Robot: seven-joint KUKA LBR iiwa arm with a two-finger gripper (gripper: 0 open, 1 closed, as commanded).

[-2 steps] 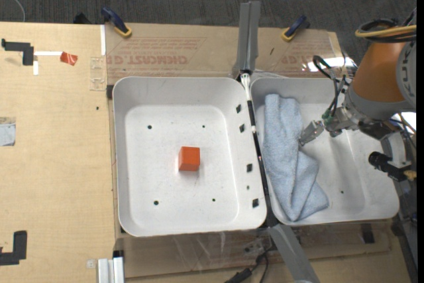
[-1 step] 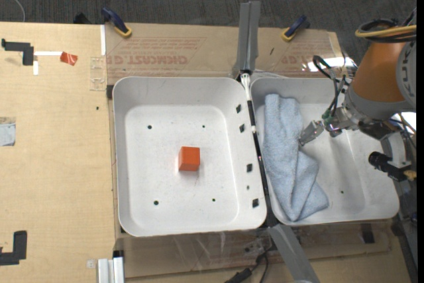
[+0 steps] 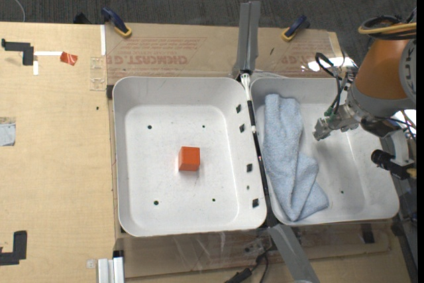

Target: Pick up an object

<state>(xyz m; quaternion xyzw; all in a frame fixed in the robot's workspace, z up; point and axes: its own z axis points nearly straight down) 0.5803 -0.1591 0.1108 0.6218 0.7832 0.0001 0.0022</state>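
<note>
Camera view, looking down at a slant: two shallow white bins are sitting side by side on the worktop [image 3: 53, 142]. The left bin [image 3: 132, 142] is holding an orange block [image 3: 189, 159], which is lying alone slightly left of the bin's centre, well apart from every wall. The right bin [image 3: 358, 182] is holding a pale blue towel [image 3: 289, 156], which is lying crumpled lengthwise along the bin's left side, just beside the divider [image 3: 250, 136] where the two bins are meeting.

The arm [image 3: 384, 69], grey with an orange band, is reaching in from the right over the right bin. The gripper [image 3: 324, 128] is hanging near the upper part of the towel, on the towel's right side; contact with the cloth cannot be judged, and nothing is showing between the fingers. The towel and the divider are lying between the gripper and the orange block.

A grey upright post [image 3: 248, 36] is standing behind the divider. Two blue-and-yellow clamps [image 3: 116, 22] are gripping the cardboard sheet [image 3: 179, 53] behind the bins. A small red item [image 3: 68, 58] is lying on the worktop at far left.
</note>
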